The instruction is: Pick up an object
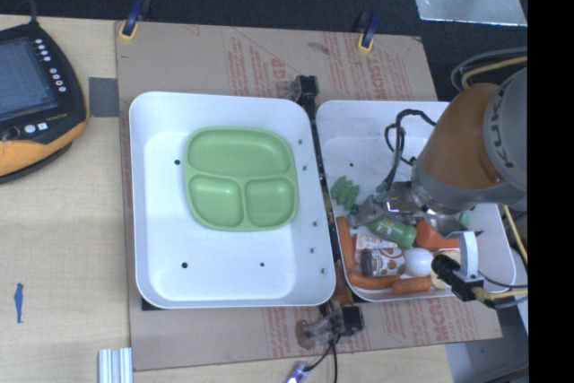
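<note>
Gripper (387, 209) lowered among toy food in the right bin (359, 126).
Its opening cannot be told; one item beside the green bottle (395, 231) should be isolated before closing.

Grey arm (516, 134) with orange band, black cable looped alongside.

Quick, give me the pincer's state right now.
Pincer: down in the right bin among the toy food; whether it is open, closed or holding anything cannot be told.
</note>
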You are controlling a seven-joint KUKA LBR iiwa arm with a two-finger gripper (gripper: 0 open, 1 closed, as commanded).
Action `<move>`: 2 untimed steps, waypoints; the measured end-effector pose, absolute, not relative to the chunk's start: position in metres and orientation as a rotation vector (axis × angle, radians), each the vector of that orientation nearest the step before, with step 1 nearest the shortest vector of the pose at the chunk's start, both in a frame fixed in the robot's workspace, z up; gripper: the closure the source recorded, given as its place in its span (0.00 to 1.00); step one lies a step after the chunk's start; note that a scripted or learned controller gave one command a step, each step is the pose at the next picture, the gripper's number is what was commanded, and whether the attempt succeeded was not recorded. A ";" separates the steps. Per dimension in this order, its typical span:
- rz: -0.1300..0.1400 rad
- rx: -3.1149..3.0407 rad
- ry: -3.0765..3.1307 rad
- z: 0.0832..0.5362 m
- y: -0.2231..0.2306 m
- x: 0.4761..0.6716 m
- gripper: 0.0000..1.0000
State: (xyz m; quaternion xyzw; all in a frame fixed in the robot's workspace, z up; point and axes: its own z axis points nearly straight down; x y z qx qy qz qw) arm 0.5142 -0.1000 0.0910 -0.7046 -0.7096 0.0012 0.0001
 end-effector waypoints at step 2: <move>0.002 -2.215 -2.225 0.192 -0.058 0.570 1.00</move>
